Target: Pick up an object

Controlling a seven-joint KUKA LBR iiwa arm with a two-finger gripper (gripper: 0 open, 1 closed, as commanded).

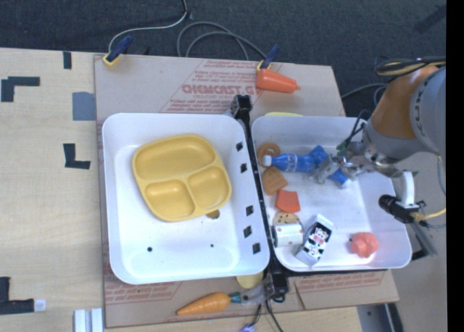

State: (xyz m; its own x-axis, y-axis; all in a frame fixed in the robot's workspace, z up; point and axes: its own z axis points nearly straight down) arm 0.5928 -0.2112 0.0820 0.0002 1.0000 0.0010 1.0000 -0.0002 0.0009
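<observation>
My gripper (341, 167) is low in the right bin (377, 216), near its upper right part. It sits among small blue objects (320, 156), just to the right of a blue and white bottle (291, 162) lying on its side. Another blue piece (338, 177) lies right beneath the gripper. I cannot tell whether anything is held. The grey arm with its orange band (406, 109) comes in from the right.
The right bin also holds a brown ring (268, 152), a tan cookie (274, 180), an orange square (288, 201), a white cup (288, 234), a cow-patterned carton (316, 241) and a pink lump (363, 244). A yellow divided plate (183, 176) lies in the left bin (127, 251). Toy carrots (275, 82) (205, 304) lie outside.
</observation>
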